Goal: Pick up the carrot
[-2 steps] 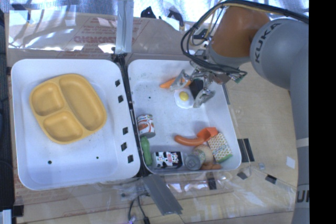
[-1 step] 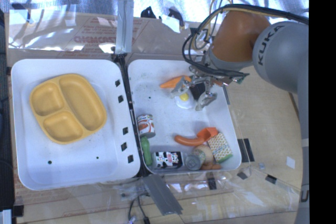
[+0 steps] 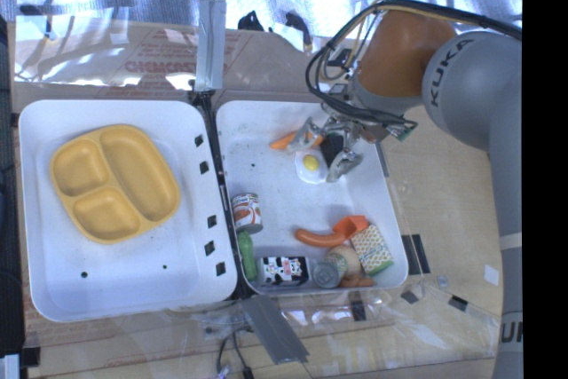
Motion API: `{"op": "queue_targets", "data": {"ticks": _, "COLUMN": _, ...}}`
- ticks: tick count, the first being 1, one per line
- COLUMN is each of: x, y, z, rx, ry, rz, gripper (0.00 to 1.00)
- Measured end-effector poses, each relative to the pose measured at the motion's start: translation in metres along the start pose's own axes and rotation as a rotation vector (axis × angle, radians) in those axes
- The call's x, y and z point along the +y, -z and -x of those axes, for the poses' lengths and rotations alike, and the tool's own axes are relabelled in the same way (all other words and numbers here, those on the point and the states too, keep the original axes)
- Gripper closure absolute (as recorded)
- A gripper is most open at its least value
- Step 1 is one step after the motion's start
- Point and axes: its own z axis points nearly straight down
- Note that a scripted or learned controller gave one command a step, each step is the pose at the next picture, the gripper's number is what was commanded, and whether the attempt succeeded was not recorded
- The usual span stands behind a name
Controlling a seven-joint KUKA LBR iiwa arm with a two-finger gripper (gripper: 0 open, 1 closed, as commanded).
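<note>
Orange carrot (image 3: 284, 140), upper part of right bin (image 3: 282, 201); lies just beside the hand (image 3: 328, 149), toward the view's left, long axis slanting toward it; hand spread, gripping nothing; I judge a short sideways shift is needed.

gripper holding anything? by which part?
Cannot tell. The gripper sits low right by the carrot and the fried egg, but no grasp is visible.

The sectioned plate (image 3: 114, 182) lies in the left bin (image 3: 53, 280), and in the right bin (image 3: 284, 200) the carrot (image 3: 284, 140) lies near the far wall, just left of the gripper (image 3: 330, 151), the egg (image 3: 310, 164) in front of it, the can (image 3: 247, 213) by the left wall.
</note>
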Motion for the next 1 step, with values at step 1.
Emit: {"op": "queue_targets", "data": {"ticks": 1, "x": 0.0163, "y": -0.0016, "z": -0.0037, "rx": 0.003, "ry": 0.181, "rz": 0.005, "gripper": 0.0}}
